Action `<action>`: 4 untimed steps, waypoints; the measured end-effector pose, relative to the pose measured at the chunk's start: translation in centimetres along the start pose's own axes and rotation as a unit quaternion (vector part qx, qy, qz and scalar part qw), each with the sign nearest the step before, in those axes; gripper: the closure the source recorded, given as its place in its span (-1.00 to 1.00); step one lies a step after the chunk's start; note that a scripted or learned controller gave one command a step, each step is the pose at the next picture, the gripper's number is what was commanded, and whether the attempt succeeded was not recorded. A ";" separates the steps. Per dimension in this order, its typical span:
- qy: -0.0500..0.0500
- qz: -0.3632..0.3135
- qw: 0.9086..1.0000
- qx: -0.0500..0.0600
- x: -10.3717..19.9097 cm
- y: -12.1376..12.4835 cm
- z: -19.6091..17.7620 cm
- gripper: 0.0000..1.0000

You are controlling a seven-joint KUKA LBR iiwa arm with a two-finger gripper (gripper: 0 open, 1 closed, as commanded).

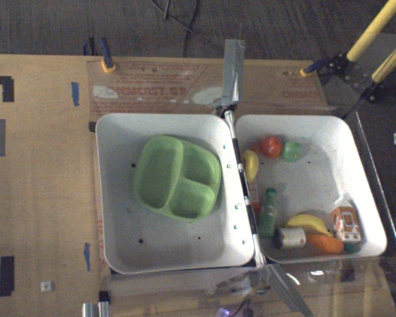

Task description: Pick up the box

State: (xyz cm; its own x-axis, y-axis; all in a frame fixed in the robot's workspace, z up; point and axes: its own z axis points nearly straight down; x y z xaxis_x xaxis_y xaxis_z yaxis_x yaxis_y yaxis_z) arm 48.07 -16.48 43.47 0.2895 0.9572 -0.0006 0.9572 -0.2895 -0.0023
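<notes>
The box (346, 222) is a small carton, orange and white, lying in the near right corner of the right bin (316, 127). It rests beside an orange carrot-like piece (326, 244) and a yellow banana (308, 222).
The right bin also holds a green bottle (268, 212), a small can (290, 237), a red tomato (271, 146), a green ball (291, 151) and a yellow lemon (250, 164). A green divided plate (178, 176) lies in the left bin (118, 236). Clamps and yellow poles stand at the far right.
</notes>
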 end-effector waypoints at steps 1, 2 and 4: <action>-0.001 -0.001 1.000 -0.002 0.0 0.1 -1.1 1.00; -0.001 0.005 1.000 -0.003 -0.4 5.0 -0.1 1.00; -0.002 0.004 1.000 -0.005 -0.3 5.1 -1.1 1.00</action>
State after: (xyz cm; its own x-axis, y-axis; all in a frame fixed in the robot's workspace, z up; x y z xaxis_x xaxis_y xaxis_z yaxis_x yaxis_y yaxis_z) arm 52.84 -18.24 44.61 0.2965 0.9550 -0.0039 0.9550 -0.2964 0.0086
